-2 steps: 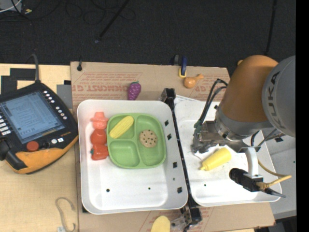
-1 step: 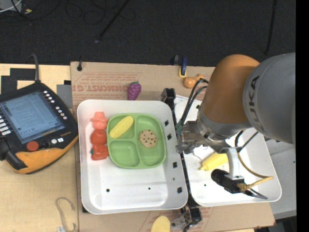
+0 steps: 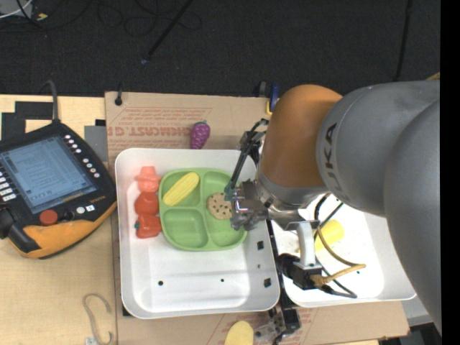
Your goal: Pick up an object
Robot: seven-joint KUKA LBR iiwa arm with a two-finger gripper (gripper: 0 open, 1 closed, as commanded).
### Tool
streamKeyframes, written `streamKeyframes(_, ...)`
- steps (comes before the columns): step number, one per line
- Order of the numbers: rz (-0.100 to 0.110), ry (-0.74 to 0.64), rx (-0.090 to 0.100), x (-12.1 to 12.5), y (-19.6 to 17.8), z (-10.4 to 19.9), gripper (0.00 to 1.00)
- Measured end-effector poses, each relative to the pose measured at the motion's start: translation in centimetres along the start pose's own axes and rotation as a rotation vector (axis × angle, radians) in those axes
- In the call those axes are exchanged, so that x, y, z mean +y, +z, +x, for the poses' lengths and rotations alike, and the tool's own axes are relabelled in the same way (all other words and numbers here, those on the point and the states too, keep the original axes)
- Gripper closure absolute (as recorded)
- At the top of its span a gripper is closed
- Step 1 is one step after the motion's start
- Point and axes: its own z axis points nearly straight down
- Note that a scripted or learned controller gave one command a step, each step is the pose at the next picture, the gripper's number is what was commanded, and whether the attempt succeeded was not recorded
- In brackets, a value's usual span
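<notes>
One round tan cookie point(image 3: 218, 206), dark specks, in green tray point(image 3: 188, 229).

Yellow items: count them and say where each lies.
3: corn cob in the green tray; one in the right bin beside the arm; one at the bottom edge. Arm may hide more.

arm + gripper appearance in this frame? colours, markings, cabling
The arm is bulky and rounded, in matte grey, with a wide orange band above the wrist and dark KUKA lettering beside it. The gripper is a small assembly of dark and silver metal on a grey wrist flange. Thin black cables run along the wrist, and a white cable loops underneath it.
</notes>
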Motion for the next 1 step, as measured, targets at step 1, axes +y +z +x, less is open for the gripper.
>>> streamKeyframes(1,-0.001,0.005,-0.001,0.75,0.27,0.33,1.00)
